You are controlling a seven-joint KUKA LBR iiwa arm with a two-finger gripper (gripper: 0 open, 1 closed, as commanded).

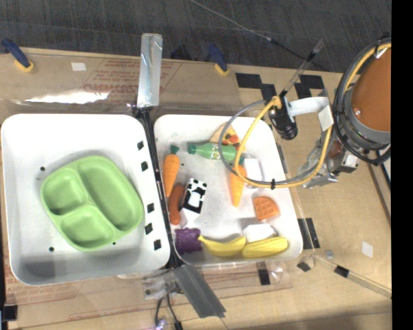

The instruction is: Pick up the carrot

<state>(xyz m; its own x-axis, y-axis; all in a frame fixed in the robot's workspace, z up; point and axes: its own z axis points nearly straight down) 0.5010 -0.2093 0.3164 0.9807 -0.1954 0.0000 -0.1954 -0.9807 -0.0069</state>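
Nothing is done yet; the carrot [171,171] lies by the left wall of the right bin [279,158]; the arm [369,102] waits aside; jaws' state, I cannot tell.

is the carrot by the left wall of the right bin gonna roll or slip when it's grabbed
The carrot looks like smooth, stiff toy plastic, so it may slip between hard fingers. Its tapered round body could roll if nudged sideways. It lies along the bin wall, beside a black-and-white toy, which probably leaves little room to grip.
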